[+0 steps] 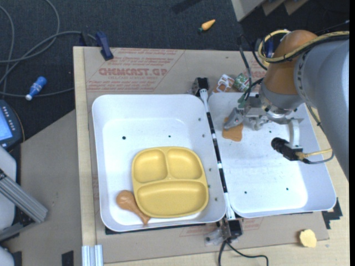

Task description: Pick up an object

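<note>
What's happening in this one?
The KUKA arm reaches in from the right, its hand low over the right bin, right by a small orange-brown piece near that bin's upper left. Whether it grips the piece is unclear. In the left bin sit a yellow divided plate and a tan drumstick-shaped toy at the plate's lower left.

Dark grey carpet floor [138, 15] lies around a pale brown particle-board bench top [161, 65] printed with red lettering. Grey cables [33, 15] loop over the carpet at upper left, near a small blue-and-white bottle [36, 86]. A silver aluminium rail [22, 198] crosses the lower left corner.
</note>
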You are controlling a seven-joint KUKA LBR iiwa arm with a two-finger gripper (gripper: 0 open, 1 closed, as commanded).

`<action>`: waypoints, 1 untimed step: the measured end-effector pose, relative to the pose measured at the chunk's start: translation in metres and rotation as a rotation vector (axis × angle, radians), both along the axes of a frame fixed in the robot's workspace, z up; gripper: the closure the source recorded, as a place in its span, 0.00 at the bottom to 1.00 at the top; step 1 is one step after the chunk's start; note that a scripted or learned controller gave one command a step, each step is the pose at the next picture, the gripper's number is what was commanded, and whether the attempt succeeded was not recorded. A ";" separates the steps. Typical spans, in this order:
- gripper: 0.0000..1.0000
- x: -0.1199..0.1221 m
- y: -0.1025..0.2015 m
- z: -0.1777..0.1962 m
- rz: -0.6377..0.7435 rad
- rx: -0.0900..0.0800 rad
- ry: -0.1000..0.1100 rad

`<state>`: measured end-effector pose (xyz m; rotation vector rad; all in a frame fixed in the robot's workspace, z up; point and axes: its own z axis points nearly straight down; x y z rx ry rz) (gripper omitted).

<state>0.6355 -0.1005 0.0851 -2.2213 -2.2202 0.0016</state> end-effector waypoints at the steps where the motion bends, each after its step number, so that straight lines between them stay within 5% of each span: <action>1: 0.00 0.004 0.004 0.000 0.001 0.000 -0.003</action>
